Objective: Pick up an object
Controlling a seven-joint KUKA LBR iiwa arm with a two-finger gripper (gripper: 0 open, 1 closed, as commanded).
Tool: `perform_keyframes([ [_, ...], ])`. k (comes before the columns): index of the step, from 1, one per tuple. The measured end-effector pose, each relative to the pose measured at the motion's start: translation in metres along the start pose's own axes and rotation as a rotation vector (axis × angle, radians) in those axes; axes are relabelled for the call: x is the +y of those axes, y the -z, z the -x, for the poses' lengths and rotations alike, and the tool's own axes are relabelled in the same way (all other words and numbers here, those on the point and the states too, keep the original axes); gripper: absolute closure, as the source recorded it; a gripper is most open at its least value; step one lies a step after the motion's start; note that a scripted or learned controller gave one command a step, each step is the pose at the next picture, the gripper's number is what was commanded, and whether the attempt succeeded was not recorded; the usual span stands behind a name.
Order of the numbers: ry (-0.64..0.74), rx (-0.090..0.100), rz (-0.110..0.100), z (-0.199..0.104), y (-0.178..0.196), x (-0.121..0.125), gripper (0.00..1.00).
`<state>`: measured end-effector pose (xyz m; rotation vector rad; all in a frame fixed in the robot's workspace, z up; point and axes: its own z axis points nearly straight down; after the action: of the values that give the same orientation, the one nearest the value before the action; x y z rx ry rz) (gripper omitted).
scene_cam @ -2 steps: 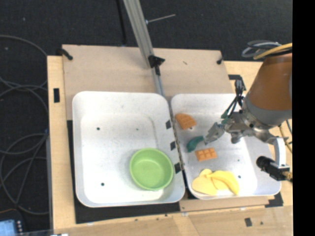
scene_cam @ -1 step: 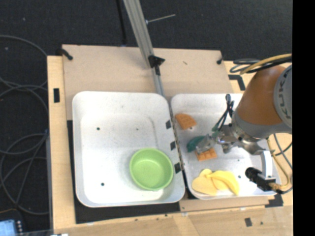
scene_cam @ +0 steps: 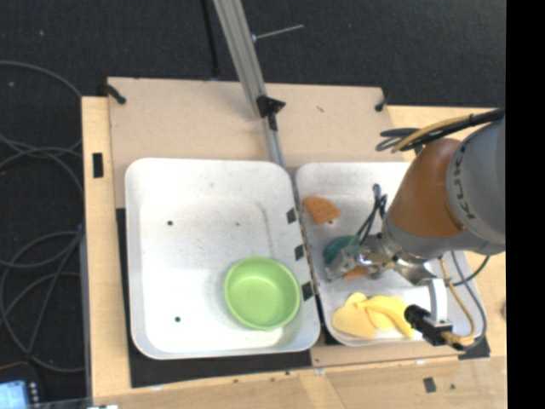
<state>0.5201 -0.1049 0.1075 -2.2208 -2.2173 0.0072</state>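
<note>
My gripper [scene_cam: 347,265] is low in the right bin [scene_cam: 341,177], near its left wall, under the grey arm and orange band. It sits right over a teal object [scene_cam: 339,247] and a small orange piece [scene_cam: 355,272]; whether either is gripped is hidden. An orange-brown object [scene_cam: 320,210] lies farther back in the same bin. A yellow object [scene_cam: 372,316] rests at the bin's front edge. A green bowl [scene_cam: 261,291] stands in the left bin [scene_cam: 187,228] at its front right corner.
A slanted aluminium pole [scene_cam: 243,54] rises from the back of the bench between the bins. Yellow and black cables [scene_cam: 426,132] run along the arm at the right.
</note>
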Motion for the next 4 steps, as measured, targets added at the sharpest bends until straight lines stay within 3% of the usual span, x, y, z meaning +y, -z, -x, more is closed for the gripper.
perform_keyframes([
  [1,-0.005,0.002,0.01,0.0,0.014,0.003,1.0],
  [2,0.005,0.0,0.012,-0.004,0.058,0.004,1.0],
  [4,0.006,-0.001,0.015,0.0,0.18,0.015,1.0],
])
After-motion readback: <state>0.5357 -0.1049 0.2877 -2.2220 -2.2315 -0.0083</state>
